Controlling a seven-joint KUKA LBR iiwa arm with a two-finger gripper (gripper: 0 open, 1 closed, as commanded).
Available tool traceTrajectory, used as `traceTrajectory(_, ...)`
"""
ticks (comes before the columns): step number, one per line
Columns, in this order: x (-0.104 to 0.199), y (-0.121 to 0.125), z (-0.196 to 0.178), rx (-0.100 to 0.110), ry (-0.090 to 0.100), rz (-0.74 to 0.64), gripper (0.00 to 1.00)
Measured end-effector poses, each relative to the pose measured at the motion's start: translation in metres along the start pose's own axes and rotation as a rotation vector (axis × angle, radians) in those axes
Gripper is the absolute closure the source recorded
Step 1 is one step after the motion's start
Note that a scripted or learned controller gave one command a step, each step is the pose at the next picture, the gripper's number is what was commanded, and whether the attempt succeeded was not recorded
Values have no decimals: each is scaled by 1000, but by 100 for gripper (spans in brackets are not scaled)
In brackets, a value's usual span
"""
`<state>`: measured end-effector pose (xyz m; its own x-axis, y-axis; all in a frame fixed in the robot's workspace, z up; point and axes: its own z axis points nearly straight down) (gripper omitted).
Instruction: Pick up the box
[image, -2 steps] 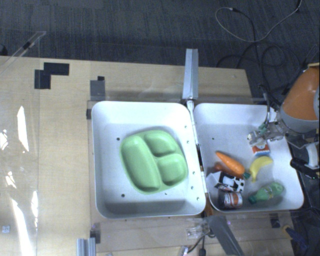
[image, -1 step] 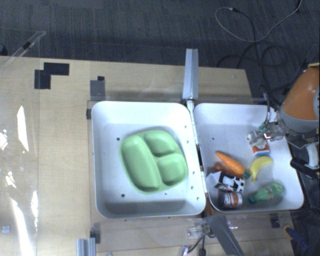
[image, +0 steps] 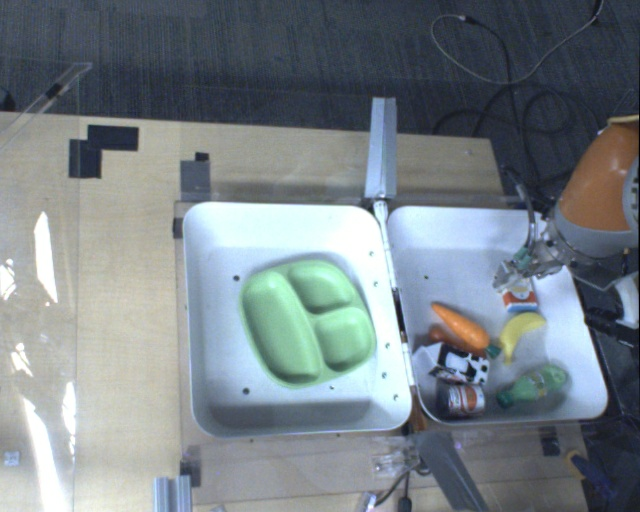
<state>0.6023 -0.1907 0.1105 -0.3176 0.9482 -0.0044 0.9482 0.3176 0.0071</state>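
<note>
Jaws sit low over the box (image: 518, 294), metal tips right at its top edge, but too small and cluttered to read: cannot tell whether they are spread or pressed together, and cannot tell whether they touch the box. Nothing visibly pinched between them. Arm (image: 600, 195) comes in from the view's right, orange band above the wrist, and angles down toward that spot. Box looks like a small white carton with an orange-red patch. It lies on the floor of the right bin (image: 440, 235), just beside the banana (image: 522, 333) on the banana's far side, close enough that they may touch. Other things placed off the banana: carrot (image: 460, 325) near it toward the left bin (image: 215, 330), black-and-white spotted item (image: 466, 366) and can (image: 462, 400) nearer the camera on the same side, green bottle (image: 532, 388) just in front of the banana. Green divided tray (image: 305, 322) is well apart from the banana, in the left bin. Progress judgement: approach looks about done, jaws lined up over the box; grasp not confirmed, and the box reads as not lifted, resting in the bin. Left to do: close on it, then raise it clear of the banana and the bin wall.
</note>
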Motion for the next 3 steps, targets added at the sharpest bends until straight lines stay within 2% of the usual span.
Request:
traceTrajectory(1,-7,-15,16,-15,-3,-9,0)
traceTrajectory(2,-7,-11,3,-24,-7,-9,100)
traceTrajectory(3,-9,-21,-100,-1,-2,148,100)
